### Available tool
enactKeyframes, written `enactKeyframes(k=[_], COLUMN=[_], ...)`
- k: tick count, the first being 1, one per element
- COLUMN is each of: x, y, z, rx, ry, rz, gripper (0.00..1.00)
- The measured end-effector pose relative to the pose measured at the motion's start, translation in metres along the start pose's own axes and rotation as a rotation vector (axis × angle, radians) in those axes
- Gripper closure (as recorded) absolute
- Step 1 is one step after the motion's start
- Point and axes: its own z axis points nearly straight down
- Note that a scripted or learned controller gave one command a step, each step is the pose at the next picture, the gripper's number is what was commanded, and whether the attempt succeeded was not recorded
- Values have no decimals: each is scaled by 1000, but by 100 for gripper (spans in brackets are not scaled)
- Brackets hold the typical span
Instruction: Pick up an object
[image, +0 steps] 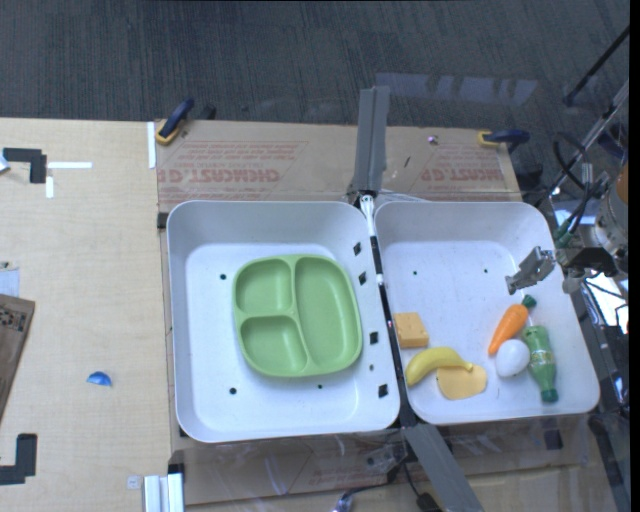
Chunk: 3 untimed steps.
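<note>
While my gripper (530, 270) hangs over the right bin (450, 260), jaws parted and empty, a carrot (507, 328) lies just below it beside an egg (512, 358) and bottle (540, 362), clustered near the wall, likely my nearest target.

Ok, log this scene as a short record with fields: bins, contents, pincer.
left bin: green divided plate
right bin: carrot, white egg, green bottle, banana, cheese cube, flat yellow piece
pincer: over the right bin's far right side, just above the carrot, nothing seen between its fingers
</note>
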Motion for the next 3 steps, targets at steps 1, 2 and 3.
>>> enactKeyframes(k=[1, 2, 3], x=[0, -12, -50], y=[0, 26, 29], z=[0, 53, 154], rx=[0, -1, -21], ry=[0, 0, -9], rz=[0, -321, -531], gripper=[0, 0, 0])
